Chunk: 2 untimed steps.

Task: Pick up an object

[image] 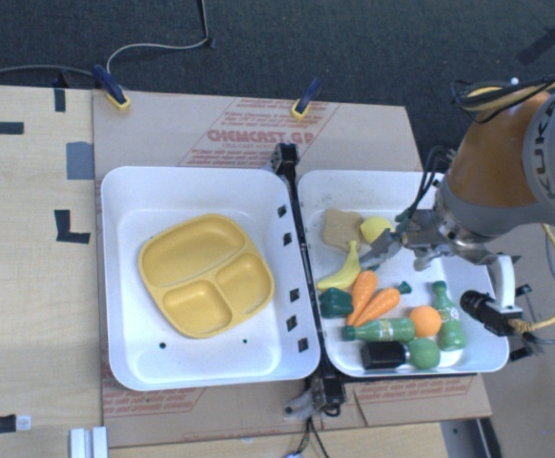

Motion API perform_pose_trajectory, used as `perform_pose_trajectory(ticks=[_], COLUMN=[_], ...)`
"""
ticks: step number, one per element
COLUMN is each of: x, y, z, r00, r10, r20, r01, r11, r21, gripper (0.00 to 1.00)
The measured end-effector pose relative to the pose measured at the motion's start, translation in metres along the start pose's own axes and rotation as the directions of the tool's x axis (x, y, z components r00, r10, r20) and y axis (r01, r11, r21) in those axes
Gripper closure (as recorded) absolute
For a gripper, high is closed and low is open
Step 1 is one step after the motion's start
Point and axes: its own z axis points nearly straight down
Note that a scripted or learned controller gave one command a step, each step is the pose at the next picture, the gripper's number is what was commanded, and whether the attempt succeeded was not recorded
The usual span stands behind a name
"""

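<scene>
Toy food fills my right bin (492,356): a banana (344,273), two carrots (373,299), a green bottle (380,330), an orange (426,321) and a black block (384,354), touching in one cluster. My gripper (384,246) hovers above the banana's upper end, beside a tan block (339,227), presumably lining up a grasp; I cannot tell its closure. Crowded neighbours could obstruct a clean pick. A yellow divided plate (206,273) occupies the left bin (125,351).

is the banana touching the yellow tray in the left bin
Apart. The camera view shows the banana in the right bin, with the bins' divider between it and the yellow tray.
</scene>
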Motion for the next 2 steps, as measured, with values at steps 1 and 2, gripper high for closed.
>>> perform_pose_trajectory(ticks=[1, 2], x=[0.0094, 0.0088], y=[0.0375, 0.0374], z=[0.1171, 0.1078], r00=[1.0, 1.0], r10=[0.0, 0.0], r20=[0.001, 0.002], r01=[0.0, 0.0], r11=[1.0, 1.0], r21=[-0.007, -0.007], gripper=[0.0, 1.0])
